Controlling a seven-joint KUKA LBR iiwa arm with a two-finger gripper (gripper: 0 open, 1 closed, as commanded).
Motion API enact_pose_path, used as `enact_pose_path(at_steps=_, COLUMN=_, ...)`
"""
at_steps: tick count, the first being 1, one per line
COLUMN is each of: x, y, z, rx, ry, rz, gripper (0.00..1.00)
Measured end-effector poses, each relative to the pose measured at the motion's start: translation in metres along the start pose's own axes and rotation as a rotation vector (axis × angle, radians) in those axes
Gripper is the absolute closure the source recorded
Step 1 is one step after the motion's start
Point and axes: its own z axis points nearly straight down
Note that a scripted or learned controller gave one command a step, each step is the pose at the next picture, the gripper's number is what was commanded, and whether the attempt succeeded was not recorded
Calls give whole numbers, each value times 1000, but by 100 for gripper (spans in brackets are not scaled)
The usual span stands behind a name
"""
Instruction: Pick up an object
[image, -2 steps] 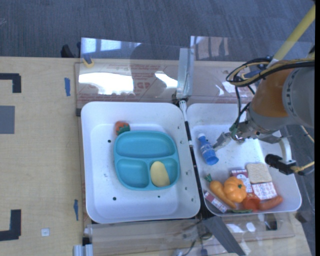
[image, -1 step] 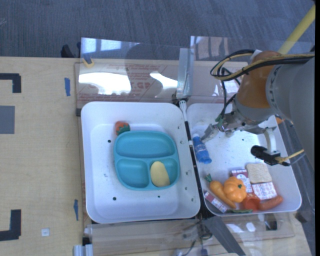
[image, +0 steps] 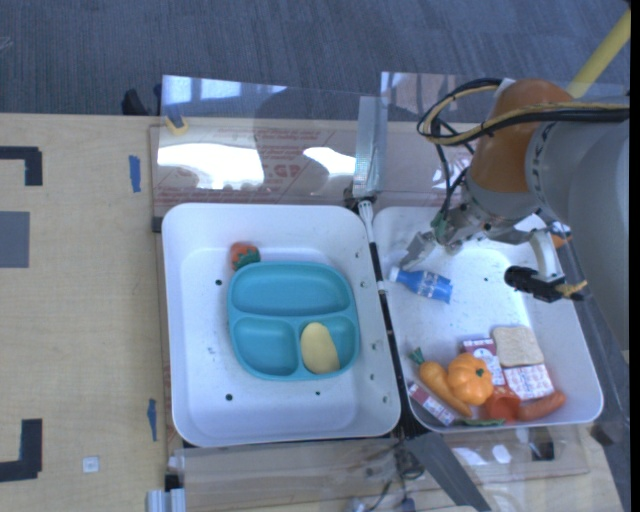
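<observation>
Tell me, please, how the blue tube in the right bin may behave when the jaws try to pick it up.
The blue tube looks small and probably light. Its rounded body lies flat on the smooth bin floor, so it may roll or slide if nudged. The gripper is just above it, so a push seems possible.

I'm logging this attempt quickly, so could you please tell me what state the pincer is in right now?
Pincer: cannot be told; it hangs over the right bin, just above the blue tube.
</observation>
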Motion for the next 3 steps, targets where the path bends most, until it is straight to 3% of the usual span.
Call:
enact_pose_path(at_steps=2, x=23, y=-71, z=-1, rx=-8, ry=-3, rz=5, gripper=0)
enact_pose_path(at_steps=3, x=45, y=-72, z=-103, rx=-14, ry=-5, rz=-22, gripper=0)
